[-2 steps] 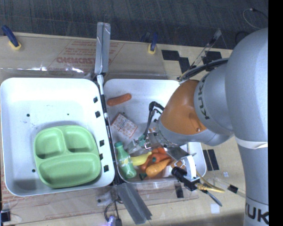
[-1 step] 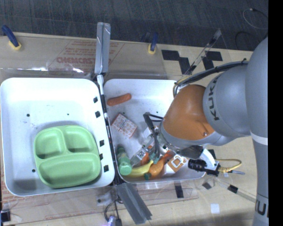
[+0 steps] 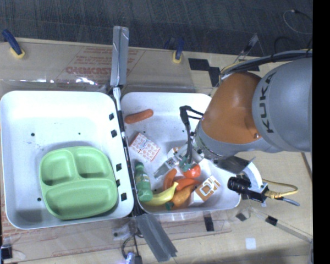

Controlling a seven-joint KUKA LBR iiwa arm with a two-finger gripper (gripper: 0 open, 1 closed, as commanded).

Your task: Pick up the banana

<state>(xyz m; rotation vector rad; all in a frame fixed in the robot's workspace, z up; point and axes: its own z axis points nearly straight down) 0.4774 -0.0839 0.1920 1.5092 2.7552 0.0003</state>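
Grey arm overhead, hand grip state unclear, banana just below it, apart.

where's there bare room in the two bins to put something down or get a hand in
Left bin: bare floor all across its far half, beyond the green tray. Right bin: a bare strip around the hot dog, far of the small carton. Crowded: the right bin's near end, where the banana, carrot, green bottle and other items pile up below the pincer.
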